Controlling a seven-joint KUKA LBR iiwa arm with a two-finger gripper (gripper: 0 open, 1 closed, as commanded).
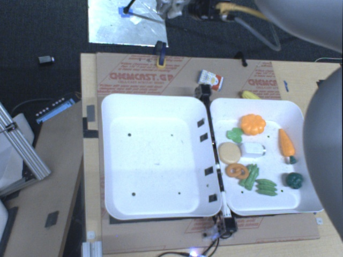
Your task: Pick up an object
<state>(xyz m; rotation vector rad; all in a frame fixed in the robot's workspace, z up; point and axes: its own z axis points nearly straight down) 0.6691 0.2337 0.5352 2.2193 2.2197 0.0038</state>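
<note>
Nearest the camera, in the right-hand shallow white plastic bin (292,111), the small toy foods lie crowded: a dark green round piece (293,180) by the right wall; green pea pods (266,187) touching or just beside a second green pod (250,176); a brown pretzel-shaped piece (236,170) just beside a tan round disc (230,153). Risk: a descent here may catch two pieces at once, or nudge one aside; low flat shapes give little purchase. Mid bin: a white block (254,149), pale against the white floor, could be misjudged; an orange carrot (286,142) near the right wall invites wall contact; a green leafy piece (234,135) and an orange pumpkin (252,124) stand apart. The left-hand white bin (115,143) adjoins. Farthest, the end effector (172,4) hangs above the surface, well away from the pieces, gripping nothing; whether it is spread, I cannot tell; a long approach remains.
</note>
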